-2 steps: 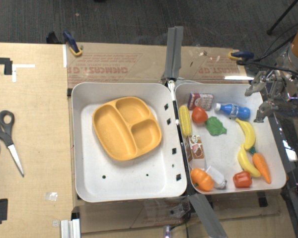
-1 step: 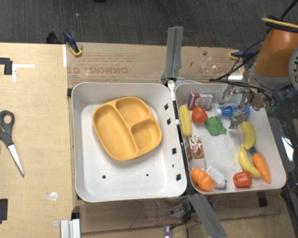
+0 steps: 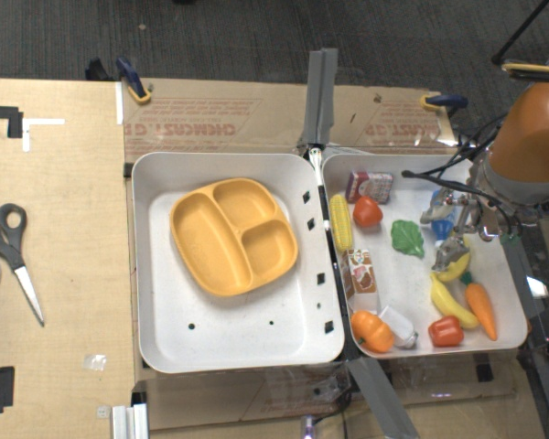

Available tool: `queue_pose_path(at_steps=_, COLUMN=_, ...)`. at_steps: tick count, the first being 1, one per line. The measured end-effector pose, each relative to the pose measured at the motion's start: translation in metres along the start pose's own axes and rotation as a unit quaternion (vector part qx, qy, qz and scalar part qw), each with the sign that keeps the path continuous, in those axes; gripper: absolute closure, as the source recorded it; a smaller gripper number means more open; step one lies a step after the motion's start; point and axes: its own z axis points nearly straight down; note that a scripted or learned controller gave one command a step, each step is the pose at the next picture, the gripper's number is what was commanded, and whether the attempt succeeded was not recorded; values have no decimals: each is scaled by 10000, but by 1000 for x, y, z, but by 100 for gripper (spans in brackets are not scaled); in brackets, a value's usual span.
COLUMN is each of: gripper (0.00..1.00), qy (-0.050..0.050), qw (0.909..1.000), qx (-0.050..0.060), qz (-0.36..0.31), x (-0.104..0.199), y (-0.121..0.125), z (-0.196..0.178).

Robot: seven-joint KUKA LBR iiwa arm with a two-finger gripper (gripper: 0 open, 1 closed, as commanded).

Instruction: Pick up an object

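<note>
The right bin (image 3: 412,277) holds several toy foods: a corn cob (image 3: 340,222), a red tomato (image 3: 367,212), a green leaf (image 3: 407,237), a small packet (image 3: 371,187), a brown carton (image 3: 360,271), an orange pepper (image 3: 373,331), a red pepper (image 3: 446,332), a carrot (image 3: 481,310) and a banana (image 3: 451,301). My gripper (image 3: 451,238) hangs over the bin's right half. Its tip is right above a small yellow piece (image 3: 455,264). The view does not show whether it touches that piece.
The left bin (image 3: 165,318) carries a yellow divided plate (image 3: 233,236). Scissors (image 3: 14,254) lie on the wooden bench at far left. Blue clamps (image 3: 133,79) hold the cardboard behind the bins. The arm's orange band (image 3: 529,135) rises at the right.
</note>
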Motion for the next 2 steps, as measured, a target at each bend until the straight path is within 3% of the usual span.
queue_pose_path(at_steps=1, gripper=0, qy=-1, qw=10000, qx=4, qz=-51, x=100, y=4, z=0)
queue_pose_path(at_steps=2, gripper=0, qy=-2, qw=10000, qx=-4, qz=-38, x=39, y=53, z=1)
